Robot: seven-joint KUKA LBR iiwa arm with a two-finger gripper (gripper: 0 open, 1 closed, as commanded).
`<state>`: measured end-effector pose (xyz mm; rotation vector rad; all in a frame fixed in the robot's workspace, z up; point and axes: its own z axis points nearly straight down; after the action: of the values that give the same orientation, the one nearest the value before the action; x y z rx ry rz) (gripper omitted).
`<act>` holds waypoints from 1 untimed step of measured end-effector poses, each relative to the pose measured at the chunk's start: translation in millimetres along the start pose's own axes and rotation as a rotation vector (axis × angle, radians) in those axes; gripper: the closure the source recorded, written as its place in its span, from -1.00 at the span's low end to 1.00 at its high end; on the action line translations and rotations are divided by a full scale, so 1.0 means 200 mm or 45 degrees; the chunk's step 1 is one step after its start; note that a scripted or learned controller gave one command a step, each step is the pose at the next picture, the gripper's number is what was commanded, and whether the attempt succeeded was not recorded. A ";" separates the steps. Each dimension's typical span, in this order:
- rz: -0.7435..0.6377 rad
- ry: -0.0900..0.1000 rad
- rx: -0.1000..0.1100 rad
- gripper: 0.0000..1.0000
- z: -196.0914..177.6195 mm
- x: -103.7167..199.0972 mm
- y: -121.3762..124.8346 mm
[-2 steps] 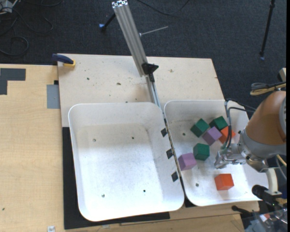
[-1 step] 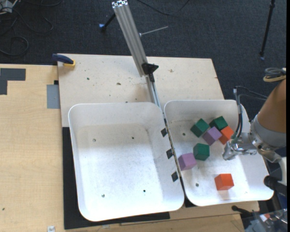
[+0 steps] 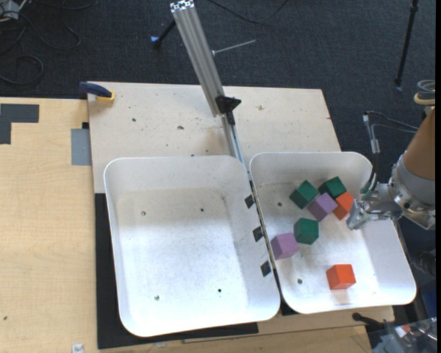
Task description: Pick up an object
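Observation:
The right bin (image 3: 382, 289) holds several blocks. Two green blocks (image 3: 304, 194) (image 3: 333, 187) lie near its far side, with a purple block (image 3: 322, 206) and an orange block (image 3: 343, 204) just in front of them. A third green block (image 3: 306, 230) and a second purple block (image 3: 284, 245) lie toward the middle, and another orange block (image 3: 341, 276) lies alone near the front. My gripper (image 3: 358, 216) reaches in over the bin's right side, right beside the orange block of the cluster. No block is visibly held.
The left bin (image 3: 132, 197) adjoins the right one along a divider with black clips (image 3: 256, 233). A slanted aluminium post (image 3: 204, 65) rises behind the bins. A wooden board (image 3: 29, 226) lies to the left.

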<state>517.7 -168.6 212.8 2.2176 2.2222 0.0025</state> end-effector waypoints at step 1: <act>-0.001 0.001 0.005 1.00 -0.02 0.00 0.00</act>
<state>517.7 -169.0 217.1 2.2191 2.2259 -0.0009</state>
